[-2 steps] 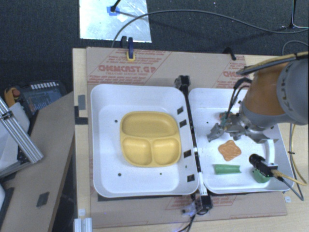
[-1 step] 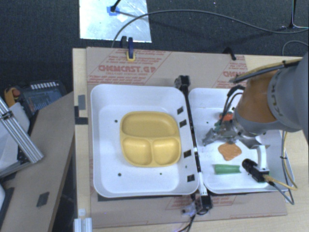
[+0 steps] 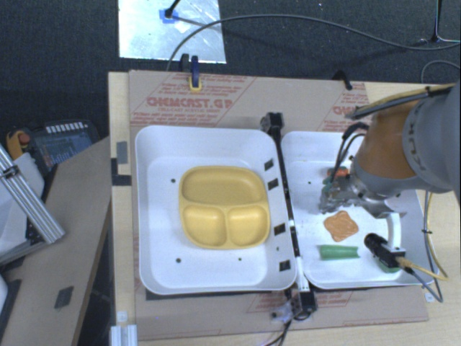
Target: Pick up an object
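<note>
The tool (image 3: 333,199) hangs low in the right bin (image 3: 306,157), its grip state impossible to tell. Just beside and below it lies an orange flat piece (image 3: 341,225); beyond, a green stick (image 3: 338,251) lies lengthwise left-to-right near the bin's front wall. Farther left, across the divider, a yellow tray (image 3: 222,207) sits mid left bin (image 3: 155,193), with open floor around.

You see two smooth, slightly glossy white plastic bins (image 3: 155,193), a matt yellow plastic tray (image 3: 223,206), printed brown cardboard (image 3: 238,103) beneath, and shiny metal sheet (image 3: 169,20) behind.
</note>
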`<move>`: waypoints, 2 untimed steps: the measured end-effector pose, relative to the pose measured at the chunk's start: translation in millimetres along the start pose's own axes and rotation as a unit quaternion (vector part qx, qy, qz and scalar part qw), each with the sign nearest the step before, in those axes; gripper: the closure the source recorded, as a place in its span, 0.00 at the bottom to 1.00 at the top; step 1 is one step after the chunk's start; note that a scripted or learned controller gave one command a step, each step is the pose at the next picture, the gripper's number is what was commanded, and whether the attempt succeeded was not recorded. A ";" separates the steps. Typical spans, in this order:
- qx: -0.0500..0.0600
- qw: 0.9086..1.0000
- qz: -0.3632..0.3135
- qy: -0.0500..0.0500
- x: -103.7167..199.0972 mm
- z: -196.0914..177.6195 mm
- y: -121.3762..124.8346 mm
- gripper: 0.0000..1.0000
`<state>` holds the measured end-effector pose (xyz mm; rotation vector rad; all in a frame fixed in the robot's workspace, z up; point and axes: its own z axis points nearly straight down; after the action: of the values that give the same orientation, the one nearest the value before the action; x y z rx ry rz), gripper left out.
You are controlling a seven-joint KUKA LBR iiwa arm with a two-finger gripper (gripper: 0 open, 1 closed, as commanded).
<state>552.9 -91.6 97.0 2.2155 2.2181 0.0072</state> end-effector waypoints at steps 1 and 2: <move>0.002 1.000 0.001 0.000 -5.3 -49.6 -6.6 1.00; 0.001 1.000 -0.001 0.000 -4.2 -102.5 -14.7 1.00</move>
<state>537.3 -95.7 199.4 2.2148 2.2214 0.0056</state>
